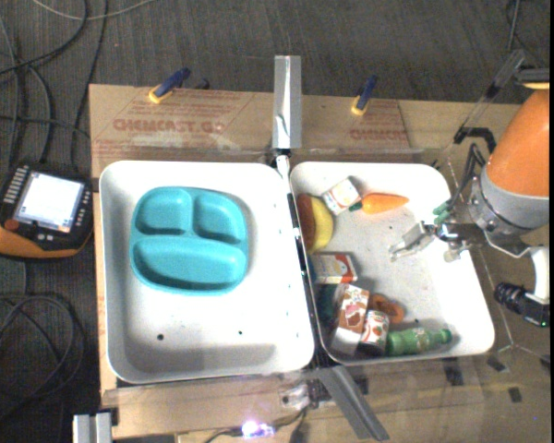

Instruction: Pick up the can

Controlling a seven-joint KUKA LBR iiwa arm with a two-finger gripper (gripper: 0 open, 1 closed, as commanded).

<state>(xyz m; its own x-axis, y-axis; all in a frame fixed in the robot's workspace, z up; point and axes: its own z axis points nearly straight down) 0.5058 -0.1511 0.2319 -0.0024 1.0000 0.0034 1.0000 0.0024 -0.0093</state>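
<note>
I am looking down on two white bins, and my arm [522, 169] comes in from three o'clock, its orange band bulging over the right bin's [462, 247] far rim. The gripper [417, 241] hangs over the open middle of that bin, at about three o'clock from its centre, and I judge its fingers to be spread apart with nothing between them, though they are thin and small from up here. What I take for the can [373, 329] sits in the crowded six o'clock corner of the right bin: a short cylinder with a red and white label, lying on its side and pressed in among its neighbours. A printed carton [350, 312] touches it on the nine o'clock side, a green bottle [415, 341] lies along the near wall just at its four o'clock, and something orange-brown [386, 306] pokes out at its twelve. The label is too blurred for me to be sure which of the two red-and-white items is the can. Further up, at eleven o'clock in the bin, a banana [319, 224] leans against the dividing wall, with a small box [342, 195] and a carrot [384, 203] near it. The left bin [120, 275] holds a blue divided tray [191, 240]. The gripper is well apart from the can, so I judge the approach is not yet made. The packed corner will leave the fingers little room, and a careless descent could shove the bottle or carton instead.
</note>
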